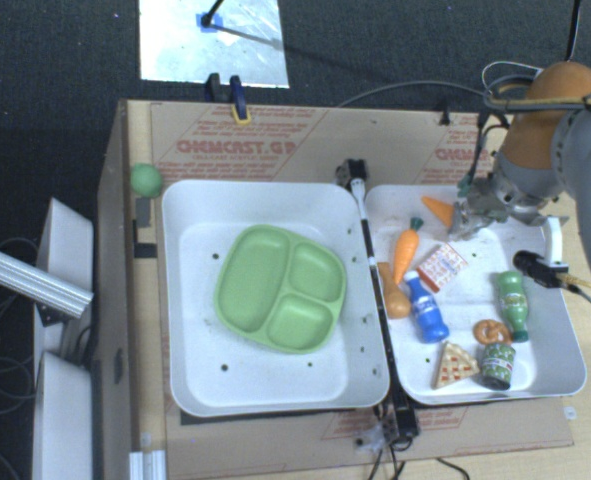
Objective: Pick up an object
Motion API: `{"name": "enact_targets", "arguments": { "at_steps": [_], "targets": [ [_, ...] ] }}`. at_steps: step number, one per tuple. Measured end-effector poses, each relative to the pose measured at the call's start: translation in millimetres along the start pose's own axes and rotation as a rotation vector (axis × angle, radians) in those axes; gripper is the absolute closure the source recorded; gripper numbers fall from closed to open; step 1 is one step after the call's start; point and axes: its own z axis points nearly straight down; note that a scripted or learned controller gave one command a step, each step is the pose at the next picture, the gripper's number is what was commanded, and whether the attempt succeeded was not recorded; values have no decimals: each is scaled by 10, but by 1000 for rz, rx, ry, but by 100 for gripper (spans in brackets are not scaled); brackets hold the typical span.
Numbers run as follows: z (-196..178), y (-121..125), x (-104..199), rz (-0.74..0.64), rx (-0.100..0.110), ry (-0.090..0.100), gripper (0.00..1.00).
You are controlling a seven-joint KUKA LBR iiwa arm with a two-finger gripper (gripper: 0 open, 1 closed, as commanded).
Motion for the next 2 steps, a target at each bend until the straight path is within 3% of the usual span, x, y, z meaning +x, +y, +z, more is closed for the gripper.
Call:
{"name": "enact_targets", "arguments": {
  "at_steps": [1,2],
  "targets": [
    [-15,18,4,-1,-8,-1,0],
    [64,41,-95,-3,-7,13,0]
  ]
}}
